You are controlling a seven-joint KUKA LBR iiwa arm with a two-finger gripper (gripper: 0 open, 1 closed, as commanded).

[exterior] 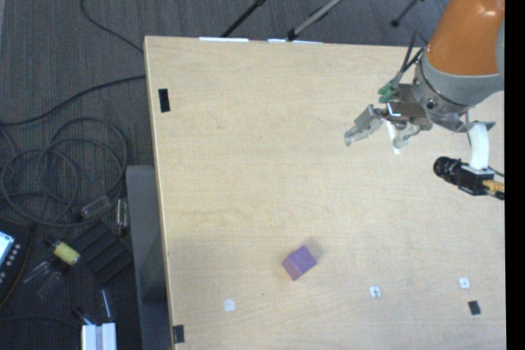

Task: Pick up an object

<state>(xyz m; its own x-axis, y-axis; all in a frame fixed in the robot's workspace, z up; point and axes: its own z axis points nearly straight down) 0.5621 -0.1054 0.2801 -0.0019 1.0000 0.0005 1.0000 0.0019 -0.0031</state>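
Observation:
A small purple cube (pixel 299 261) lies on the light wooden tabletop (pixel 262 176), near the front edge and a little left of the middle. My gripper (pixel 374 140) hangs over the right rear part of the table, far up and to the right of the cube. It is open: one grey finger (pixel 359 129) points left, the other pale finger (pixel 399 140) points down, and nothing is between them. The orange band of the arm (pixel 467 20) rises behind it.
A black tag (pixel 164 100) sits near the table's left edge. Small white and black marks (pixel 375 291) dot the front right. A black cylinder (pixel 459 173) juts from the arm at the right. Cables (pixel 57 176) and gear lie on the floor to the left.

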